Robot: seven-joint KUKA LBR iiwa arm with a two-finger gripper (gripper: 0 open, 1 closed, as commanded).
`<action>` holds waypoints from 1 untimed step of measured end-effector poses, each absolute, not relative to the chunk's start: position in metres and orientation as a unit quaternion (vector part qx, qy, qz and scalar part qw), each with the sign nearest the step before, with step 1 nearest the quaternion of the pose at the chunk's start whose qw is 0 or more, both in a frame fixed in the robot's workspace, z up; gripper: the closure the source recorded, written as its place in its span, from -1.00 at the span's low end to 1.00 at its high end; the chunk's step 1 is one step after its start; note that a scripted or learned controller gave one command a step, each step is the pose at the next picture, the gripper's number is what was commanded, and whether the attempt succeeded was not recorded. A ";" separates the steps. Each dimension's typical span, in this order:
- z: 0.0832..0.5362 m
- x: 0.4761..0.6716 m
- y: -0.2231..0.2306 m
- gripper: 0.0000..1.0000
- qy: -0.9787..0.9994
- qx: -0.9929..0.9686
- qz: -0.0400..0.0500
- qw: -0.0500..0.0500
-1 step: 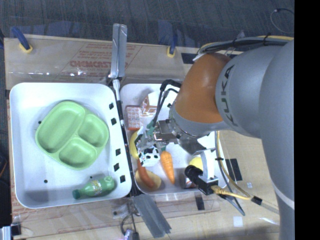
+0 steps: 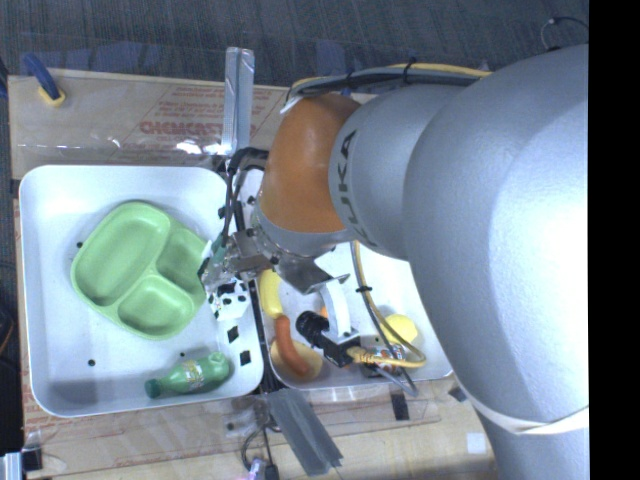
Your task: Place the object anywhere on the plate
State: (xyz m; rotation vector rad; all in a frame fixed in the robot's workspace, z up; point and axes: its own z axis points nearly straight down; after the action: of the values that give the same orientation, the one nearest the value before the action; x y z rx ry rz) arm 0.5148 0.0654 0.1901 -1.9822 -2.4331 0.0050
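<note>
Seen from above the desk (image 2: 120, 108): my gripper (image 2: 228, 286) hangs just off the right edge of the green plate (image 2: 135, 268), over the wall where the two white bins meet. My own wrist covers it, so I cannot tell whether it is open or closed, or whether it carries anything.

The plate, a three-part dish, lies flat in the middle of the left bin (image 2: 40, 268). Its larger compartment is towards the far side and its two smaller ones are towards the near side.

A green bottle (image 2: 190, 376) lies on its side just below the plate's near right corner, apart from it and in the same bin.

To the right of the plate, past the gripper, the right bin (image 2: 430, 373) holds a yellow piece (image 2: 270, 293) closest to the plate. An orange-red piece (image 2: 285, 338) sits just nearer the camera, resting in a tan bowl-like thing (image 2: 300, 370). Farthest from the plate is a rounded yellow thing (image 2: 402, 328).

I cannot tell which of these is the one meant for the plate.

My grey arm (image 2: 480, 218), with its orange band (image 2: 300, 168), reaches in from the side away from the plate and hides most of the right bin.
</note>
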 end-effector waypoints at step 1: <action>0.199 0.515 0.066 1.00 -0.777 -0.629 0.003 0.003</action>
State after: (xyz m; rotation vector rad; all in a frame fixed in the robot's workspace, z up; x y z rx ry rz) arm 0.5148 0.0658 0.1992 -1.9730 -2.4382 0.0082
